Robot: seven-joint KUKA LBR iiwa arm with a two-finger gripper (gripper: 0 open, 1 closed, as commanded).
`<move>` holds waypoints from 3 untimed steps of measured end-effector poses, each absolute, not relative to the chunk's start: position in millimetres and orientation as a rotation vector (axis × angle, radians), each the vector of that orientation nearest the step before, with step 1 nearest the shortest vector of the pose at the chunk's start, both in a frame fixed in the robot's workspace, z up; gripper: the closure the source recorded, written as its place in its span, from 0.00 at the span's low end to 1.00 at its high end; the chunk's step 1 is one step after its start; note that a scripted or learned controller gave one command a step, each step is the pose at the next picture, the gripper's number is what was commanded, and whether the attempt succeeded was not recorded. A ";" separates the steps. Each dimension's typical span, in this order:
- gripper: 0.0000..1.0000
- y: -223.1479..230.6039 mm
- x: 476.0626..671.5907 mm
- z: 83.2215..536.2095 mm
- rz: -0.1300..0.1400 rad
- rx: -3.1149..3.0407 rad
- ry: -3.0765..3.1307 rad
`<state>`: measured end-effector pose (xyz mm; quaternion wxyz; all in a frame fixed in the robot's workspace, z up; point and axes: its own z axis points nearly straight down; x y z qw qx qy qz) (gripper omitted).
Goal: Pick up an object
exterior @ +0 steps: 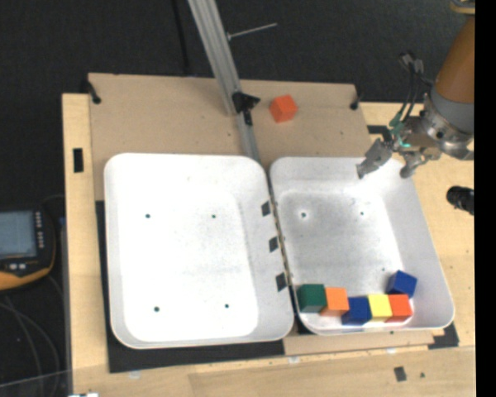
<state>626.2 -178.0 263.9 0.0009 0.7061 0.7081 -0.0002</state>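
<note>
Several small blocks lie along the near wall of the right bin: a green block, an orange block, a blue block, a yellow block, a red-orange block and a second blue block just behind them. My gripper hangs over the bin's far right corner, well away from the blocks. Its two fingers are spread apart with nothing between them.
The left bin sits beside the right one. An orange cube rests on the brown board behind the bins. A slanted metal rail runs down to the gap between the bins. A handheld device lies far left.
</note>
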 end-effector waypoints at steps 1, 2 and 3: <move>0.00 -173.6 586.7 95.5 0.000 2.220 2.218; 0.00 -201.2 555.9 98.5 -0.001 2.220 2.215; 0.00 -167.5 573.6 97.9 0.004 2.213 2.223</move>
